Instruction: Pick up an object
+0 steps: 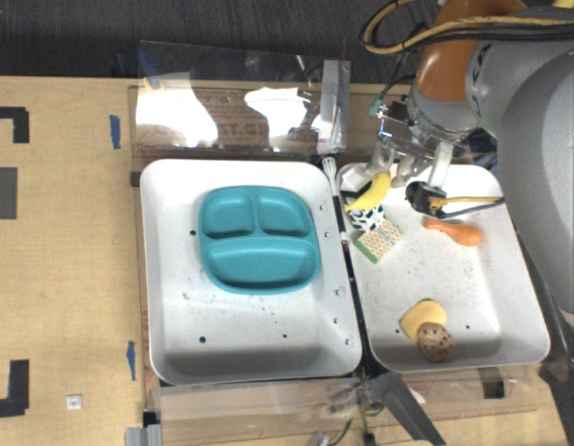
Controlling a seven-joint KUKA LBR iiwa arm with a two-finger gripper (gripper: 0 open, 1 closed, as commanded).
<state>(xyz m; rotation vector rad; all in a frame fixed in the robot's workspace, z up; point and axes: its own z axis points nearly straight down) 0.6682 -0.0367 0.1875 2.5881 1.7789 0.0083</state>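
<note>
gripper at right bin's far-left corner — finger state unclear | banana beside it | bin's centre bare

Probably a robotics lab: taped cardboard bench, two white bins.

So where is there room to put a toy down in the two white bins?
The left bin has bare floor in front of the blue plate. The right bin has bare floor between the orange carrot and the yellow cup. Its far left corner is crowded: banana, spotted toy, checked card and gripper.
</note>
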